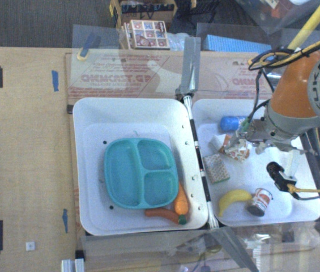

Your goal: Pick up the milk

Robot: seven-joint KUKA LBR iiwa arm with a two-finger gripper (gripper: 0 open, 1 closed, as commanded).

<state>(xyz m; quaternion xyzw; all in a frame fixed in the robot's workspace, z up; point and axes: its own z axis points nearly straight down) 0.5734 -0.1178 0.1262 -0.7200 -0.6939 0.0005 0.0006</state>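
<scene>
Can (260, 201): nearest, beside banana (233, 199)
Milk (235, 148): small carton, light, crushable; pinch flat sides
Claw (249, 135): over milk, open-or-closed impossible to tell

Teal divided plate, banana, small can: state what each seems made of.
Teal divided plate: likely moulded plastic, uniform colour, soft sheen. Banana: possibly plastic toy fruit, even yellow, smooth; real not excluded. Small can: apparently metal, dark end, printed red-white label.
</scene>
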